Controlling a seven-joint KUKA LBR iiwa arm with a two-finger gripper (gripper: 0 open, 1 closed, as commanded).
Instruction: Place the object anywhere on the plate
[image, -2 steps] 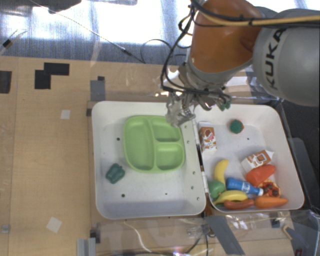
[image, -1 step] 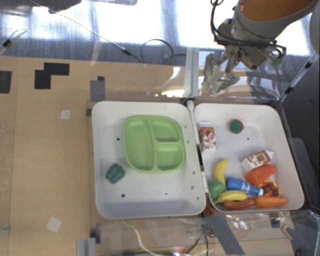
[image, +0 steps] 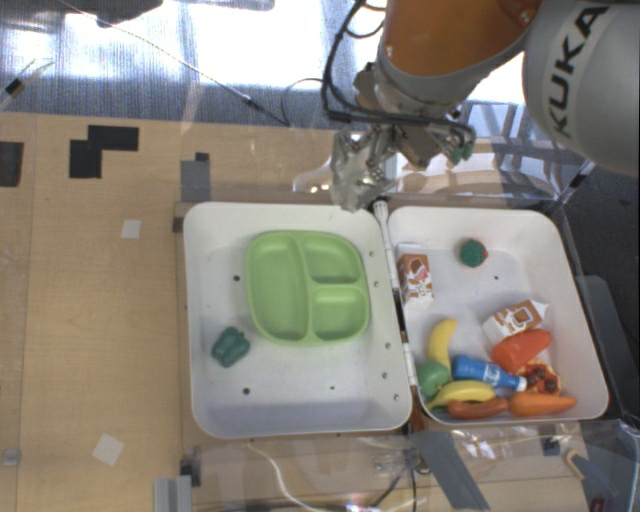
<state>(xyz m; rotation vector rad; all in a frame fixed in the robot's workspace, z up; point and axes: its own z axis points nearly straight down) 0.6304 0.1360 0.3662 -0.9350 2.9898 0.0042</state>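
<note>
Jaws (image: 358, 185) hang above the bins' far edge, state unclear; green plate (image: 305, 287) sits left; pepper (image: 230, 346) beside it.

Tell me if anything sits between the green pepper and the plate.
Nothing visible does. The green pepper lies on the left bin's bare floor just left of the green plate, with only white floor between them. The gripper hangs above the bins' far edge.

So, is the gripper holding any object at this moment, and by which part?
It cannot be told. The gripper hangs above the far edge of the bins, and nothing clearly shows in it. The green pepper lies beside the plate.
</note>
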